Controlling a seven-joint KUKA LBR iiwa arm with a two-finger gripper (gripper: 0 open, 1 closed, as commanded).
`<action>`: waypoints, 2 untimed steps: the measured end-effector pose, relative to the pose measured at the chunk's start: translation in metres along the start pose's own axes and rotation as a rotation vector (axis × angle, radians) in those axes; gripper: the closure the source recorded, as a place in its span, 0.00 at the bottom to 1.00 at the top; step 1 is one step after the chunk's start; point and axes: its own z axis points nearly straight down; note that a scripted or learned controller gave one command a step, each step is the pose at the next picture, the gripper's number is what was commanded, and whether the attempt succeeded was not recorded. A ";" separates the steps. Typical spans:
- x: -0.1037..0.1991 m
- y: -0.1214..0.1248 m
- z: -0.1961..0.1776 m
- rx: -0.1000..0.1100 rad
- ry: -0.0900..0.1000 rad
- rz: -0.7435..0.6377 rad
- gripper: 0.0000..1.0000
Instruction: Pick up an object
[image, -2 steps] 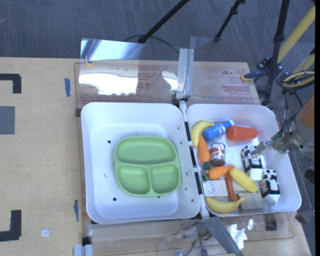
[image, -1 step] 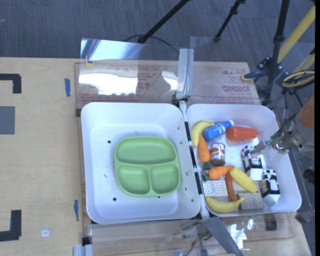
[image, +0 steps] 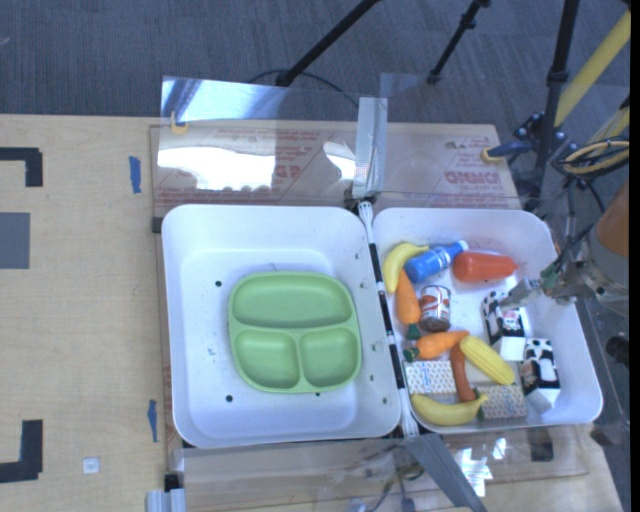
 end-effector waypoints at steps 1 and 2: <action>0.000 0.000 0.000 0.000 -0.001 -0.009 0.00; 0.000 0.000 0.000 0.000 -0.001 -0.037 0.00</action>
